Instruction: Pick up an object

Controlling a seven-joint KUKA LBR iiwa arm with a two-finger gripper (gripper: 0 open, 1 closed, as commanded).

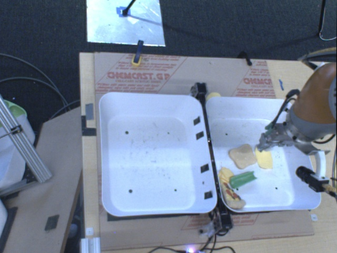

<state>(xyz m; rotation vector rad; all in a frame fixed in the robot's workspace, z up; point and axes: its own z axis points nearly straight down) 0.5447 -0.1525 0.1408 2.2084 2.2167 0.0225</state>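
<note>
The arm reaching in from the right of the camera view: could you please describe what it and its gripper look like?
The arm is grey with a rounded orange band above the wrist. Black cables loop along its side. The gripper is a small grey metal assembly.

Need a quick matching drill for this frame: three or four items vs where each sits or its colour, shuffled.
Items:
1. tan piece
2. yellow block
3. green piece
4. pincer

Descriptions:
A. lies near the right bin's front-left corner
B. directly under the arm's tip
C. hovers just above the yellow block
D. lies left of the yellow block

Pairs: 1-D, 2-B, 3-A, 4-C
</note>
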